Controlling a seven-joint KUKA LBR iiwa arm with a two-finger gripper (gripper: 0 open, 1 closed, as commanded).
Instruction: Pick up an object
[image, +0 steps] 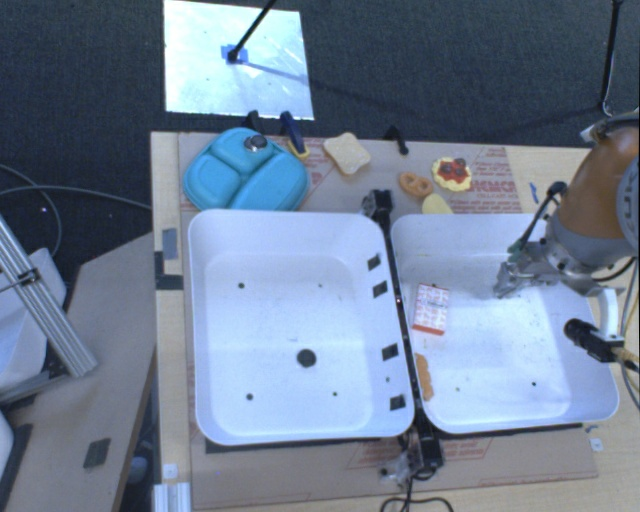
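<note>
you're in the approach step: the gripper (508, 282) hangs low over the right bin (590, 400), toward its far right side, with nothing between the jaws; you cannot tell whether they are spread or pressed together. the small red-and-white packet (431, 308) lies near that bin's left wall. next, shift left over the packet, then descend.

Grey arm (590, 245) with broad orange band, thin black cables alongside, ending in small metallic grey end effector (512, 277).
</note>
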